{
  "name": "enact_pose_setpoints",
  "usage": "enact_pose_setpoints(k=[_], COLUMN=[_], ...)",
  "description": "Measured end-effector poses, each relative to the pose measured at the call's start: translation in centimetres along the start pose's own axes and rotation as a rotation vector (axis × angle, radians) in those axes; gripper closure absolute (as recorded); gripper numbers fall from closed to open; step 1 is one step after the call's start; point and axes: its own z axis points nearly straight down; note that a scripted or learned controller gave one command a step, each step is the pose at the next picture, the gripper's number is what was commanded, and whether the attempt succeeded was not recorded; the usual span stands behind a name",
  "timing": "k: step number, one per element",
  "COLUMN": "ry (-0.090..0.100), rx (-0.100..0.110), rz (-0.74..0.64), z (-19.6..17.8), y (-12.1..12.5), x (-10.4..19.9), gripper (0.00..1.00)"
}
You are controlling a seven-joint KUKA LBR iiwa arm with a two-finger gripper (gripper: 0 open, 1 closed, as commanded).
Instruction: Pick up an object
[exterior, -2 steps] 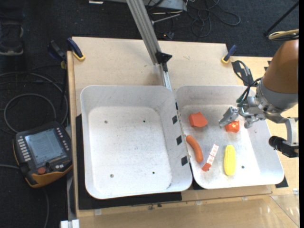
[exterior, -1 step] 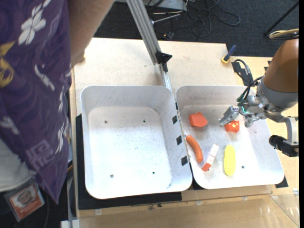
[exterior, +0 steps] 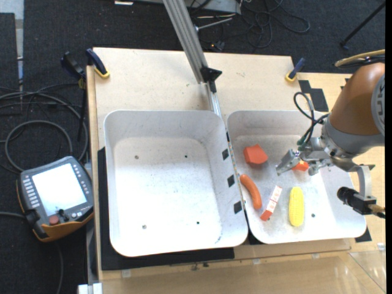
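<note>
The right bin [exterior: 343, 228] holds several objects. A red-orange block [exterior: 256, 155] lies near its left wall. Below it lies an orange sausage-shaped piece [exterior: 251, 190], then a small white and red bar [exterior: 271, 203] and a yellow corn cob [exterior: 296, 206]. My gripper [exterior: 300, 164] hangs over the bin's upper middle, reaching in from the right. It is open, its two silver fingers [exterior: 285, 162] spread apart. A small orange-red object [exterior: 300, 166] shows in the gap between them, not touched by either finger as far as I can see.
The left bin [exterior: 122, 127] sits beside the right one, sharing a middle wall with black clips. A slanted metal pole [exterior: 187, 35] rises from the back. A teach pendant [exterior: 55, 195] lies on the floor at left. The arm's body [exterior: 358, 112] overhangs the right bin's right side.
</note>
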Motion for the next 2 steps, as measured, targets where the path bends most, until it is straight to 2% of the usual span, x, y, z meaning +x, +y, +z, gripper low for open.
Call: enact_pose_setpoints(k=[1, 2], ry=[0.000, -0.001], rx=[0.000, -0.006], rz=[0.000, 0.000], z=[5.4, 4.0], y=[-0.1, 0.1], x=[0.1, 0.0], gripper=[0.00, 1.00])
